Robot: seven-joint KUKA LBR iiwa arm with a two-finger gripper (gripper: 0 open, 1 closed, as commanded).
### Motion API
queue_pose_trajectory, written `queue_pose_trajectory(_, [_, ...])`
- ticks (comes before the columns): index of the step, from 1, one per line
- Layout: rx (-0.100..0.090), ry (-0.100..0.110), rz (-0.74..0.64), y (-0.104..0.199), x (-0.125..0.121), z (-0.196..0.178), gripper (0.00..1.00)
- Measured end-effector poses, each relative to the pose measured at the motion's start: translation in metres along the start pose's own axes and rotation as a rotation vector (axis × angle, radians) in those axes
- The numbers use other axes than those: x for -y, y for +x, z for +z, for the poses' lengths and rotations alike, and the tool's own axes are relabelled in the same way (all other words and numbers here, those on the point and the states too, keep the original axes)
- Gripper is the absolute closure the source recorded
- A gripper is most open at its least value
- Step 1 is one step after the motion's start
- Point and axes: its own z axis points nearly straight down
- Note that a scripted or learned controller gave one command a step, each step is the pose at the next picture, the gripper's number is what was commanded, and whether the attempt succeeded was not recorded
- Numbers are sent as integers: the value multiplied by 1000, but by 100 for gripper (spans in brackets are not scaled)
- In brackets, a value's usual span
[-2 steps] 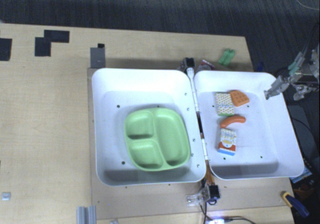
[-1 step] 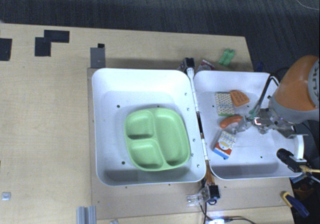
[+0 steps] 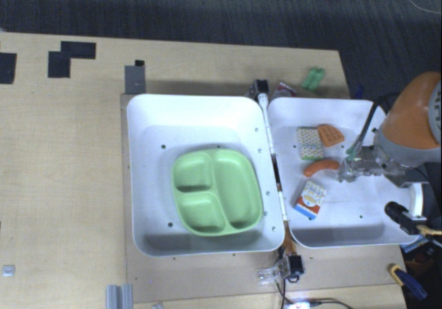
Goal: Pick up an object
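The arm comes in from the right side, and its pincer (image 3: 349, 168) hangs low over the right bin (image 3: 359, 228). I cannot tell if it is spread or pressed together. Just to its left lies an orange sausage-shaped toy (image 3: 320, 167), very close to the tip. A little up and left of the pincer sit a small checked packet (image 3: 309, 142) and an orange waffle piece (image 3: 331, 135). Down and left of it lies a little box (image 3: 311, 200). Far to the left, in the left bin (image 3: 148, 162), rests a green tray (image 3: 216, 191) with sections, on the worktop (image 3: 62, 183).
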Motion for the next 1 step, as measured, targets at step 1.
queue_pose_trajectory(1, [0,1,0,0,0,0,0])
